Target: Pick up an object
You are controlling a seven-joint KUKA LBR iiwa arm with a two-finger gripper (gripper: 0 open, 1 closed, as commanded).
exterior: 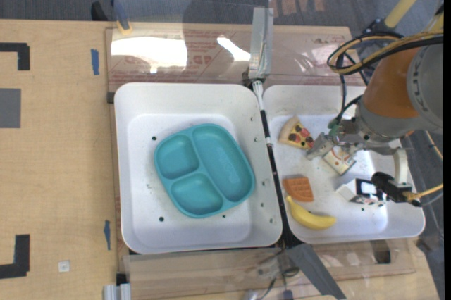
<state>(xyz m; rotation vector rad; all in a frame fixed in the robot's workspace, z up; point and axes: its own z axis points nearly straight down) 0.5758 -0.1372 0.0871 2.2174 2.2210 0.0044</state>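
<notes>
My gripper (337,148) sits low in the right bin (405,225), toward its middle. The metal parts there blur together from above, so I cannot tell how the jaws stand or whether anything is caught in them. A small pale block (340,162) lies right at the tip, touching or nearly so; contact is unclear.

Just left of the gripper: a toy pizza slice (297,134), tan crust with red and dark spots, lying flat close to the bin's left wall. Nearer the front edge from it, an orange waffle piece (299,187). In front of that, a yellow banana (310,216), curved, near the bin's front-left corner. To the right of the gripper, a small black-and-white object (368,191) rests on the bin floor; its shape is too small to make out.

My wrist rises to the right, grey with the orange band (391,84) above it, cables looping overhead.

Left bin (134,108): a teal divided plate (204,169), three compartments, sitting at a slant in the middle. The two bins touch along a shared edge on the wooden bench (53,151).
</notes>
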